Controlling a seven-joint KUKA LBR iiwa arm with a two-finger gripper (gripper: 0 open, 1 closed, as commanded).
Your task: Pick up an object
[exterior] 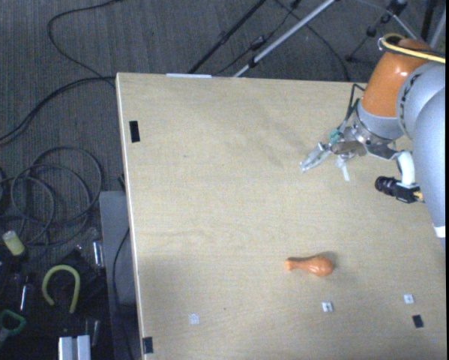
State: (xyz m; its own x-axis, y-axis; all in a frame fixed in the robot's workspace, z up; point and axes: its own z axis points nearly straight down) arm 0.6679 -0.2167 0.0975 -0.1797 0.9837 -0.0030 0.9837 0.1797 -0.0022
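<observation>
Overhead, the grey arm's two-finger metal gripper (327, 163) stands with fingers spread apart, gripping nothing, above bare tan wooden board (209, 201). Small orange pear-shaped object (312, 265) lies flat on the board, well apart, nearer the camera.

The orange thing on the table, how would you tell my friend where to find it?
Start at the big tan board in the middle of the picture. Go toward its bottom edge, below the robot's gripper. The small orange thing lies there alone, fat and round at one end, thin at the other, far bigger and brighter than the tiny square marks nearby.
</observation>
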